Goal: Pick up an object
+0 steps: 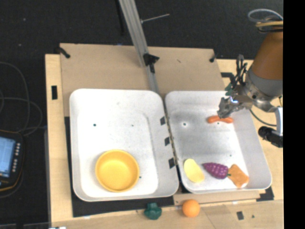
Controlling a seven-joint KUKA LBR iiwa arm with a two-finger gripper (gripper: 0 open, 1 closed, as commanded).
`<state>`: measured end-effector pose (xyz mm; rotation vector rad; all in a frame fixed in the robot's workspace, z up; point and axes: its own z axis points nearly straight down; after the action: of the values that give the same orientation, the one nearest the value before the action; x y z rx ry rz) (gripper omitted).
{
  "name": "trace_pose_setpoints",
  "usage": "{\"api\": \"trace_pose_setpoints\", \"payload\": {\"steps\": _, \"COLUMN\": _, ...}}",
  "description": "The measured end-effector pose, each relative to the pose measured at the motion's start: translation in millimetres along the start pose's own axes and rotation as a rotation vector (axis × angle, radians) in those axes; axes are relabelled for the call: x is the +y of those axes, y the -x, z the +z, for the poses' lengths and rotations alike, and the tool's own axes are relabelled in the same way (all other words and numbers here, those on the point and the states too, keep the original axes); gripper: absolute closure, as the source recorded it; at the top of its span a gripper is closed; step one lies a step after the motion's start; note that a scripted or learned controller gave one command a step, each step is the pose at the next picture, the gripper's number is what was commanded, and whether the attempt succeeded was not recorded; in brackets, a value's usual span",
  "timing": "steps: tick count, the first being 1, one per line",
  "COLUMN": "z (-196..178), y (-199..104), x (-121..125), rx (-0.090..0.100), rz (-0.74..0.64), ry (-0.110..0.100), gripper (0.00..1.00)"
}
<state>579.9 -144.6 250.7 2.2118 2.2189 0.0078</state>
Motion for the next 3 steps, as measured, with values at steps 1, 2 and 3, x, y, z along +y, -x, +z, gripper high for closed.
{"api": "trace_pose_setpoints", "payload": {"steps": 1, "z": -18, "y": 1, "x": 1, "rx": 0.002, "rz": 0.0, "ry": -0.005, "gripper": 1.0}}
{"api": "trace_pose_setpoints", "payload": {"steps": 2, "z": -3, "y": -47, "x": 12, "rx": 0.003, "rz": -0.002, "ry": -0.009, "gripper": 1.0}}
{"api": "trace_pose_setpoints", "payload": {"steps": 3, "z": -11, "y": -101, "x": 21, "rx": 0.004, "rz": -0.004, "ry": -0.007, "gripper": 1.0}}
